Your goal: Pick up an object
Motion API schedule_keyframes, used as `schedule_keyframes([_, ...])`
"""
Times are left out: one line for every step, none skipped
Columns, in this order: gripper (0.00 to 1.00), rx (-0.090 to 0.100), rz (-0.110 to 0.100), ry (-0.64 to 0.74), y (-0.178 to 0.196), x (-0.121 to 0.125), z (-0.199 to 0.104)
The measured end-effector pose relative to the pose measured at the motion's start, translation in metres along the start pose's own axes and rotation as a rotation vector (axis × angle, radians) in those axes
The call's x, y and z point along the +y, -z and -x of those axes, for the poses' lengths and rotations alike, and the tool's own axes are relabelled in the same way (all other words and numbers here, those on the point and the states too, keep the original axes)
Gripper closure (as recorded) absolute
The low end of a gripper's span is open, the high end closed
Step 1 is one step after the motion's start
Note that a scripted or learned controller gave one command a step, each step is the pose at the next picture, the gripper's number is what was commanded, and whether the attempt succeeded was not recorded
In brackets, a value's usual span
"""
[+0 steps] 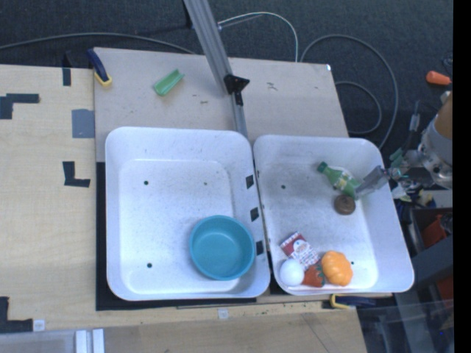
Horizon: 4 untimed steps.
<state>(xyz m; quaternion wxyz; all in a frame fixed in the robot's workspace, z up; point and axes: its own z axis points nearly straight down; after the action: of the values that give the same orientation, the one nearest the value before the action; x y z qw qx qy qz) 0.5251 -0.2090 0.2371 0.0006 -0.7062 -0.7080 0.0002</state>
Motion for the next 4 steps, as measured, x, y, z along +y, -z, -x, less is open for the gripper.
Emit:
schedule_keyframes([0.00, 0.000, 0.000, 0.000, 0.000, 0.000, 0.000])
schedule_keyframes([0.00, 0.000, -0.004, -0.001, -0.045, 0.004, 0.000])
schedule_keyframes([0.00, 0.000, -0.005, -0.002, -0.089, -0.001, 0.000])
schedule_keyframes([0.00, 0.001, -0.006, -0.001, -0.144, -0.003, -0.001])
